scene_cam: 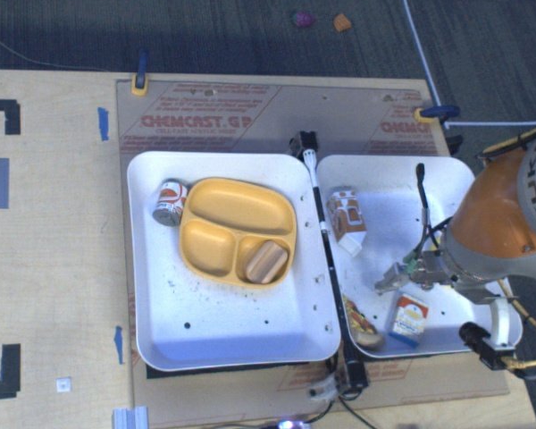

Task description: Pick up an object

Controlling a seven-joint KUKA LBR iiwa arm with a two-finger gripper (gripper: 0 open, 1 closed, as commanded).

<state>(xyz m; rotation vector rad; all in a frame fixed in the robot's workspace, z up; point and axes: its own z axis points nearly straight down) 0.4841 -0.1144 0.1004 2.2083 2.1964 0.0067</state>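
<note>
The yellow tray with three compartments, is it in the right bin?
No, the yellow tray lies in the left bin, beside a small can.

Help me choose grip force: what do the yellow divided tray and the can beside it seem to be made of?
The yellow tray looks like moulded plastic: even colour, rounded compartments, soft sheen. The can looks like thin printed metal, judging by its silvery rim and its dented look, though that is less certain.
</note>
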